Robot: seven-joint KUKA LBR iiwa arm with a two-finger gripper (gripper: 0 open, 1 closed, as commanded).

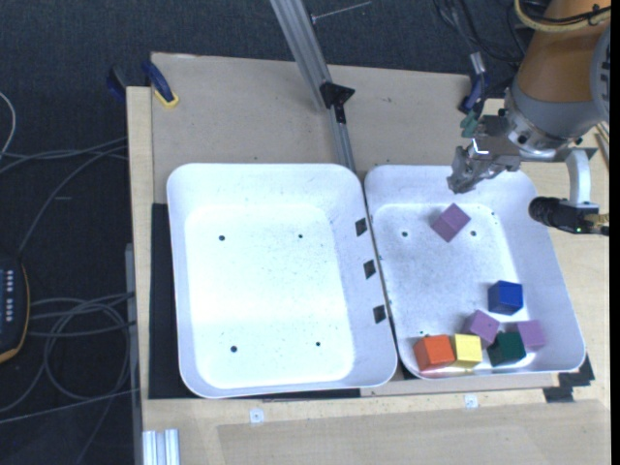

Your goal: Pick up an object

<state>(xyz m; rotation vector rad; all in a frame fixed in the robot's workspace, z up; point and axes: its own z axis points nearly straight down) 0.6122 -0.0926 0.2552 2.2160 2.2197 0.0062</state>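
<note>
- Purple cube (450, 222) lying tilted near the far end of the right bin (557, 279), well apart from the cluster at the near end.
- Gripper (465, 178) just above and behind it; open or clenched, cannot tell.
- Likely light, stiff, smooth-faced; best pinched across two opposite flat sides.
- No labels or writing legible anywhere.

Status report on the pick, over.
End effector above right bin's far edge, nothing visibly held. Nearest target: lone purple block just below it, standing clear. Other blocks clustered at bin's near corner, out of the way.
</note>
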